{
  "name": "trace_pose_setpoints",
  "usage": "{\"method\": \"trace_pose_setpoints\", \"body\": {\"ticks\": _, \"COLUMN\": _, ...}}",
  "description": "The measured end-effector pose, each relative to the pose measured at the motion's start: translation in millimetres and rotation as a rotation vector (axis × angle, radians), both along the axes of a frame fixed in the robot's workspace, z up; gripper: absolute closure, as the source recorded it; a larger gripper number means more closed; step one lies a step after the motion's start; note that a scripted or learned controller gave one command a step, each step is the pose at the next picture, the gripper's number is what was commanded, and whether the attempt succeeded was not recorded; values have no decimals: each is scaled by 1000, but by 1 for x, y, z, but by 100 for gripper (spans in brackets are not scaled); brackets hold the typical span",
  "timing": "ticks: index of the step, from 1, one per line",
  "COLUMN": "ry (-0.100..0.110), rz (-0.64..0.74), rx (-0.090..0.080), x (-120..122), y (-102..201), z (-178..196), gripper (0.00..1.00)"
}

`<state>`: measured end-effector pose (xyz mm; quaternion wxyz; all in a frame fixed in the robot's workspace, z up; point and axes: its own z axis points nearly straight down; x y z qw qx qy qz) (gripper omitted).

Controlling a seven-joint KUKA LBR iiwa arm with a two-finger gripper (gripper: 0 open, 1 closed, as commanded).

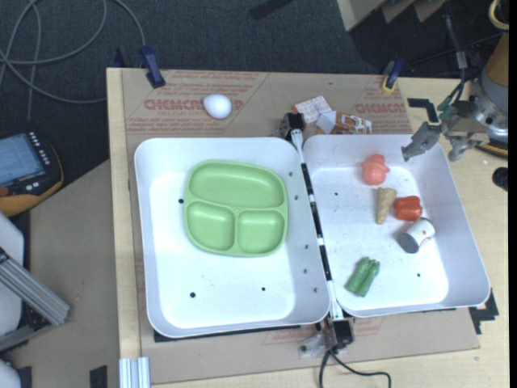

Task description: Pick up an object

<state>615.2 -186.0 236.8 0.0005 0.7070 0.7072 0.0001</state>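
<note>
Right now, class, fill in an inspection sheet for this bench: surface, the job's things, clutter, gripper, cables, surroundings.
Surface: cardboard-topped bench bearing the left bin and right bin side by side.
Job's things: in the right bin, a pink round piece, a tan cone, a red piece, a white and grey cylinder, a green bundle.
Clutter: green divided plate in the left bin; white egg and small packets on the cardboard.
Gripper: gripper over the right bin's far right corner, holding nothing.
Cables: grey loops on the floor.
Surroundings: dark carpet, blue clamps.
</note>
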Motion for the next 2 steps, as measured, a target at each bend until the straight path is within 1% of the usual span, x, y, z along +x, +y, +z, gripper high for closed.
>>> {"method": "trace_pose_setpoints", "body": {"ticks": 1, "ry": 1, "rz": 1, "rx": 1, "x": 51, "y": 29, "z": -152, "gripper": 0}}
{"method": "trace_pose_setpoints", "body": {"ticks": 2, "ry": -4, "rz": 3, "rx": -2, "x": 53, "y": 29, "z": -141, "gripper": 100}}
